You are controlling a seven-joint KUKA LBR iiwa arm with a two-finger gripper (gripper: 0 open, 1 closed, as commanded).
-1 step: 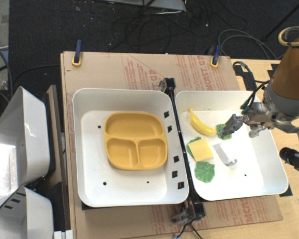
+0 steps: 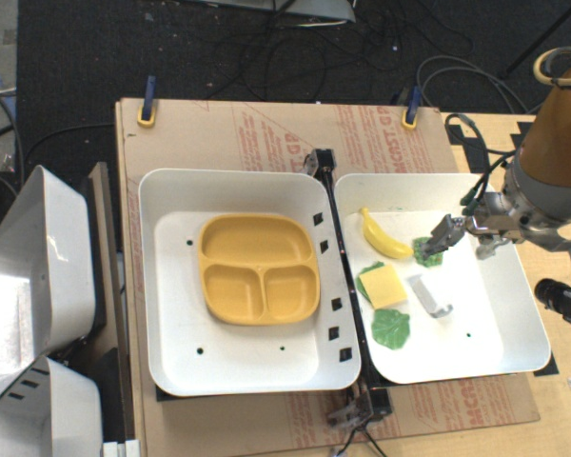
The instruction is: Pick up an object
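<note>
A small green object [image 2: 427, 250] is seen in the right bin [image 2: 514, 336], at its upper middle, just beside the tip of a yellow banana [image 2: 384, 237]. The gripper [image 2: 444, 232] is seen right at this green piece, its dark fingers reaching in from the right and touching or overlapping it; whether the piece is actually clamped between the fingers, or whether they are parted or closed, cannot be told from this angle. The grey arm [image 2: 542, 193], with its orange band above the wrist, is shown extending in over the bin's right rim.

Below the banana, a pale yellow square block [image 2: 384, 287] is seen lying on a green leaf-like piece [image 2: 366, 276], and a second green leafy item [image 2: 391, 327] is placed just below that. A small grey metal-looking part [image 2: 428, 295] is seen just to the right of the yellow block, apart from the gripper.

In the left bin [image 2: 167, 255], a yellow divided tray [image 2: 260, 268] with three compartments is set near the centre. Both bins are held side by side on a brown cardboard sheet [image 2: 266, 131], clamped at its far edge by two small clips [image 2: 148, 101], with dark floor and cables beyond.
</note>
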